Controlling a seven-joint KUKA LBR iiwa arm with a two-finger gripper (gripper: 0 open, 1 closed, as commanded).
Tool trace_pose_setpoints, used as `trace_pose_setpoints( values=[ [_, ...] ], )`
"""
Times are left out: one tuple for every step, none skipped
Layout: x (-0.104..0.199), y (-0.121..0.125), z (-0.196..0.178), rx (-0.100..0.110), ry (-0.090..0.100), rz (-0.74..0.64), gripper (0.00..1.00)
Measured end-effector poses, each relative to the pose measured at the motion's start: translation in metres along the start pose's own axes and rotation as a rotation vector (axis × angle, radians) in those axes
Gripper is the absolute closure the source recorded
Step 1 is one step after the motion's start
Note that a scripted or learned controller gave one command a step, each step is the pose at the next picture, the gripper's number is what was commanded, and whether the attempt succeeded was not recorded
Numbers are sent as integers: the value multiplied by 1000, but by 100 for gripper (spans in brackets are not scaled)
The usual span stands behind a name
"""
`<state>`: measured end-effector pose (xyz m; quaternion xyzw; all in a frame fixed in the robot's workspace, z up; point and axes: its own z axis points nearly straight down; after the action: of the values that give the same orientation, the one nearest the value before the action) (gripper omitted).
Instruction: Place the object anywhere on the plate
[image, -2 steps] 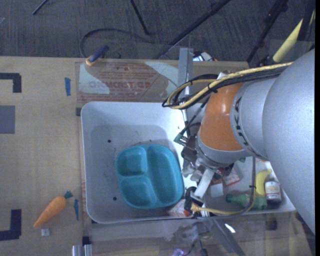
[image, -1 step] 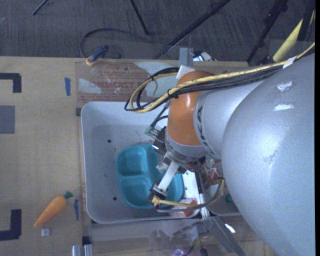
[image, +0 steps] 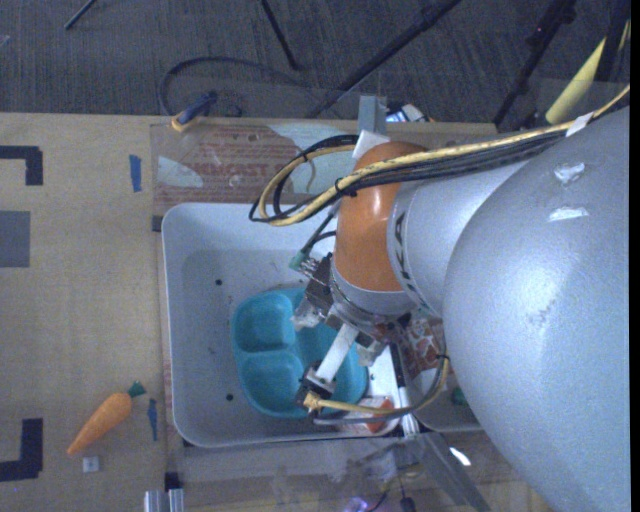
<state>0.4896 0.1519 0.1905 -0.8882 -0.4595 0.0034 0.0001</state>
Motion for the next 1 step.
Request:
trace_pose_setpoints(
  values=[
    [1, 0, -7, 2, -5, -3, 100]
  ],
)
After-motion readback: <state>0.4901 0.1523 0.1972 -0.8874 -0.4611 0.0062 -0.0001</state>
